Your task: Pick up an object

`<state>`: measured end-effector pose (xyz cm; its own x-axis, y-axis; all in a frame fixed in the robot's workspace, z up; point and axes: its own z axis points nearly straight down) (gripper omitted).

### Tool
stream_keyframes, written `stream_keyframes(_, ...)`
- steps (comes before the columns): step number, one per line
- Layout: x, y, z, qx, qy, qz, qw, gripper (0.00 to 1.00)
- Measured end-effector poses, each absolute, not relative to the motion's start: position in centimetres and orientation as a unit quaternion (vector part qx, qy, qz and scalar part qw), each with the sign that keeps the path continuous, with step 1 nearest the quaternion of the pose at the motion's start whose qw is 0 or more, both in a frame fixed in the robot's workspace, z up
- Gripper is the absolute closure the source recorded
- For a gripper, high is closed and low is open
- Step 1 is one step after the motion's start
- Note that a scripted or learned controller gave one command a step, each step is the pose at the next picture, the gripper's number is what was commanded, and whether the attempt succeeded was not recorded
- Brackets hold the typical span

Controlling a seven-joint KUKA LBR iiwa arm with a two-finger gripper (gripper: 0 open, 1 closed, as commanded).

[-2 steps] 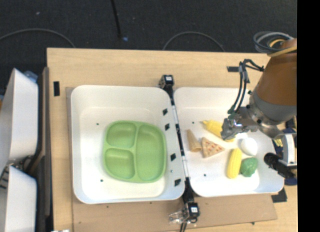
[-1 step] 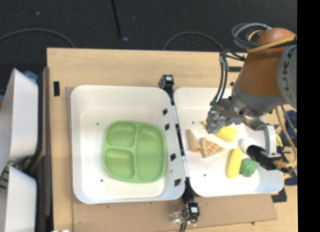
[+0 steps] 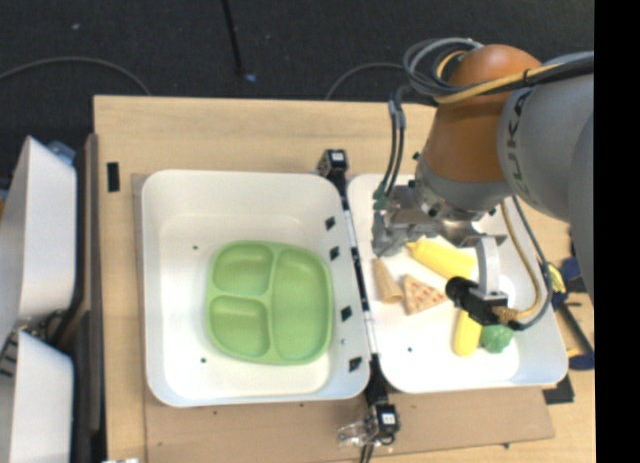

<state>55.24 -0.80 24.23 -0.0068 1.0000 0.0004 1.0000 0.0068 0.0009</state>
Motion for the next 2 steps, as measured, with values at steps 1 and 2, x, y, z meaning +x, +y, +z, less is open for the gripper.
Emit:
stream_keyframes(1,56.7,4.6,24.9,0.704,0.710,0.0014,0.000,1.00)
stream_keyframes(2,58.9,8.6,23.8,0.705,0.709,0.0005,0.001,1.00)
